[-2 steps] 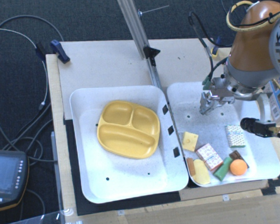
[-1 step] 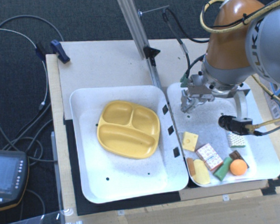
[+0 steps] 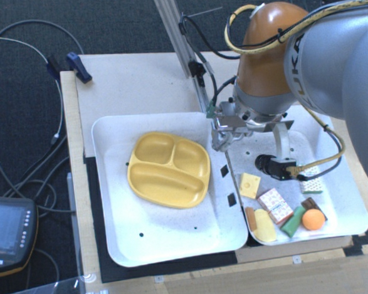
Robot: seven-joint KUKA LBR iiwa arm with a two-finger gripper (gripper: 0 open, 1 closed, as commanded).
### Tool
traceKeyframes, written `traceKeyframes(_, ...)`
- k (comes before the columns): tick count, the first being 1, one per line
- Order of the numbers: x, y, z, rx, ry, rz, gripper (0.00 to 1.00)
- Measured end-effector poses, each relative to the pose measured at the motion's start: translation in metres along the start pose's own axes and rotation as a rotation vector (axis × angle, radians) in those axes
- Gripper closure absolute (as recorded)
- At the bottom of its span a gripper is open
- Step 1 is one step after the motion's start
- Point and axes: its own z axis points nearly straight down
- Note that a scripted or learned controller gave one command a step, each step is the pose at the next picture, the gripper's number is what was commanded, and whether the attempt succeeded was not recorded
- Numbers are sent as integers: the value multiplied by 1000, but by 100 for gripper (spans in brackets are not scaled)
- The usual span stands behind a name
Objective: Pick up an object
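Note:
My gripper [image 3: 223, 136] hangs low over the far left corner of the right bin [image 3: 336, 164], close to the wall shared with the left bin. It is apart from the toys, and I see nothing held in it. Near the bin's front lie a yellow cheese wedge [image 3: 249, 186], a red and white box [image 3: 275, 205], an orange ball [image 3: 313, 219], a green block [image 3: 292, 223], a brown block [image 3: 310, 203], a pale yellow piece [image 3: 264, 225] and a small green-speckled white piece [image 3: 311, 186].
A yellow divided plate [image 3: 170, 169] lies in the left bin [image 3: 112, 198]. A metal post [image 3: 176, 30] rises behind the bins. Cables and a handheld screen [image 3: 7, 231] lie on the floor to the left.

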Motion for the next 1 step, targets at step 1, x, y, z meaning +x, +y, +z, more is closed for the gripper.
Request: traceKeyframes(1, 43, 9, -3, -5, 0, 0, 100)
